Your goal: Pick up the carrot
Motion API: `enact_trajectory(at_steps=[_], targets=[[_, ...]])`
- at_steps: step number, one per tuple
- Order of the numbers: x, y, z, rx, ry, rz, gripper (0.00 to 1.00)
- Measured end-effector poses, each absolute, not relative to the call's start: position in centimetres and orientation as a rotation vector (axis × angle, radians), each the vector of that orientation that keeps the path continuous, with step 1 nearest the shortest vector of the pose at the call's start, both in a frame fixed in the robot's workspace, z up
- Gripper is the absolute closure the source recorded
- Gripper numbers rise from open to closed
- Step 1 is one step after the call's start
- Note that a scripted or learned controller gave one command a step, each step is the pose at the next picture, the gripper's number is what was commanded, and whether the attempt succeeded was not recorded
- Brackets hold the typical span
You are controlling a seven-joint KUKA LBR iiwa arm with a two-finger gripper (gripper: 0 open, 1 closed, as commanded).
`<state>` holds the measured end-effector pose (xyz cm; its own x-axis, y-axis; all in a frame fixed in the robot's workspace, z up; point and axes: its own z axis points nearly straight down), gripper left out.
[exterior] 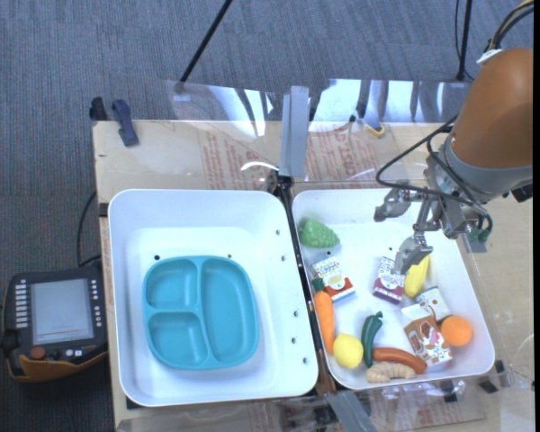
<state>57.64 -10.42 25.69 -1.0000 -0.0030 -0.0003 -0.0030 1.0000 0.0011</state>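
Camera view: gripper (412, 257) hangs over the right bin (482, 318), finger spread indiscernible, near a banana (417, 276); carrot (325, 319) lies well apart.

An orange carrot (325, 319) lies lengthwise, lower centre-right of the frame, against the right bin's left wall.

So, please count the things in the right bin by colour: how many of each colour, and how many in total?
Orange: 2, the carrot and the orange ball
Yellow: 2, the lemon and the yellow piece under the hand
Green: 2, the leafy green and the dark green pepper
Red-orange: 1, the sausage
Printed cartons: 3
Total: 10
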Motion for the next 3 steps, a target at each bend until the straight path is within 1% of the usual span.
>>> enact_trajectory(at_steps=[1, 2, 3], targets=[[51.1, -5.7, 19.6, 0.11, 3.147, 0.004, 0.0], [47.5, 1.0, 19.3, 0.071, 3.144, 0.003, 0.0], [51.9, -0.3, 18.6, 0.649, 3.076, -0.001, 0.0]])
